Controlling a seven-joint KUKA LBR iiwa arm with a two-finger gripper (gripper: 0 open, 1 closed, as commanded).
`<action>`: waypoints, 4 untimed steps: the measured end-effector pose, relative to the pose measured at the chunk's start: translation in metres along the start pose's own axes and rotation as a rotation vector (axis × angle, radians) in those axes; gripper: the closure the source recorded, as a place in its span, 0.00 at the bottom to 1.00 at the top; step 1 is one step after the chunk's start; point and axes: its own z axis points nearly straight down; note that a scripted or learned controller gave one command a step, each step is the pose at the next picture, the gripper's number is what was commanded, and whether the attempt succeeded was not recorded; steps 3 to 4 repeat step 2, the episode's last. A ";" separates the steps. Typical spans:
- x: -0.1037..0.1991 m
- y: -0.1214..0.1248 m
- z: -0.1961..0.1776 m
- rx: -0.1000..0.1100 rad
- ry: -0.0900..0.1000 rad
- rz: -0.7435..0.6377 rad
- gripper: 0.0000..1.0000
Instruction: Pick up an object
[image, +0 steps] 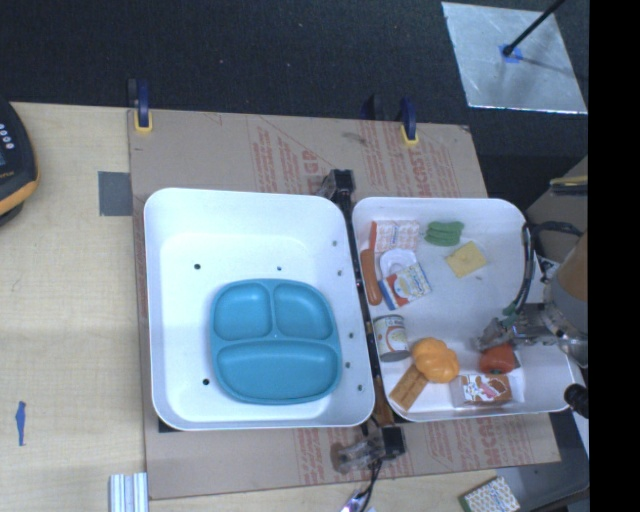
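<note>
The right bin (500, 215) holds several small items: a green piece (445, 233), a yellow piece (465, 259), a white and red packet (405, 281), a thin orange stick (371, 266), a small can (390, 336), an orange fruit (434, 359), a tan block (407, 388) and a flat packet (483, 390). A red round object (498, 359) lies near the bin's right side. My gripper (506, 335) reaches in from the right and hangs just above that red object, touching or nearly touching it.
The left bin (175, 230) holds a blue divided plate (275, 340). Both bins rest on a cardboard sheet (250, 150) clamped at the back. A cable loops by the right bin's edge (524, 270).
</note>
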 end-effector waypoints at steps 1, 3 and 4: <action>0.106 0.017 -0.064 -0.004 0.005 -0.010 1.00; 0.179 0.036 -0.117 -0.003 0.006 -0.006 1.00; 0.179 0.036 -0.117 -0.003 0.006 -0.006 1.00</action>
